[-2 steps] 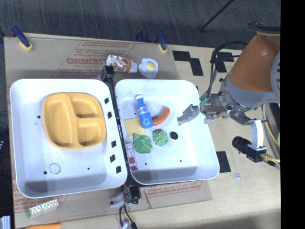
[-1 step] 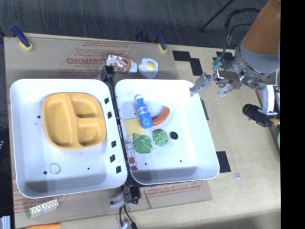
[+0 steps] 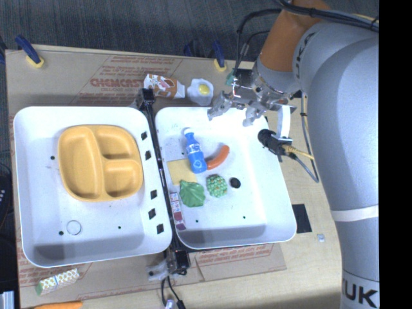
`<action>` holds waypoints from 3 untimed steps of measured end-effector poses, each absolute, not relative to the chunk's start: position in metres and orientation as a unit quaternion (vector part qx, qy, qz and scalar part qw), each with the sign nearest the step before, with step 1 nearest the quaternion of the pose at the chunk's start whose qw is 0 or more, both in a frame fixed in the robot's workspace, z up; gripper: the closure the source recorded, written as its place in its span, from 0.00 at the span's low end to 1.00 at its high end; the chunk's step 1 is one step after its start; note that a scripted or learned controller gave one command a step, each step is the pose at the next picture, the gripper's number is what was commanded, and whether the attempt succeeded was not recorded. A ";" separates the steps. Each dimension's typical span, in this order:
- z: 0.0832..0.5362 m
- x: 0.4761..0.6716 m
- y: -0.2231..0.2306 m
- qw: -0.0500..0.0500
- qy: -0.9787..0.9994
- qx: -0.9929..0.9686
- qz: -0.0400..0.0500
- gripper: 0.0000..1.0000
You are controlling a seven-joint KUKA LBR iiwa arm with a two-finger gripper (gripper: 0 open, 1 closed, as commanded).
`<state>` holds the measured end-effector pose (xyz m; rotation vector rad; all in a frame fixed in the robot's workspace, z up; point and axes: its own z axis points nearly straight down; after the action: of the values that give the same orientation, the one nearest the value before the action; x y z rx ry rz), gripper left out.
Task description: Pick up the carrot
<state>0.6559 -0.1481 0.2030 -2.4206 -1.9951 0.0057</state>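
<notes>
Up near the far rim of the right bin [image 3: 277, 211], the gripper [image 3: 235, 110] hangs from the grey arm [image 3: 335, 108] with its two fingers spread wide and nothing between them. One fingertip [image 3: 214, 112] points toward the left bin, the other sits closer to the arm. Below and a little to the left of the gripper, well clear of it, the carrot [image 3: 219, 156] lies on the bin floor, its orange length slanted. Touching the carrot's lower end is a blue bottle [image 3: 194, 151] with a white cap, standing between the carrot and the bin divider. Farther from the gripper, toward the near side of the bin, sit a green leafy piece [image 3: 192, 193] and a bumpy green ball [image 3: 217, 186], close beside each other, with a small dark disc [image 3: 235, 183] just to the right of the ball. Across the divider, far to the gripper's left, a yellow divided plate [image 3: 100, 161] rests in the left bin [image 3: 32, 172]. Behind the gripper, outside the bins, a yellow and white object [image 3: 201, 90] and a small carton [image 3: 161, 85] lie on the cardboard.
</notes>
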 end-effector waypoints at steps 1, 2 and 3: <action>0.116 0.641 -0.098 0.003 -0.507 -0.862 0.002 0.00; 0.142 0.657 -0.113 0.001 -0.658 -0.753 0.001 0.00; 0.121 0.656 -0.090 0.002 -0.669 -0.743 0.002 0.00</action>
<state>0.6561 -0.0905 0.1209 -2.3323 -2.0984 0.0054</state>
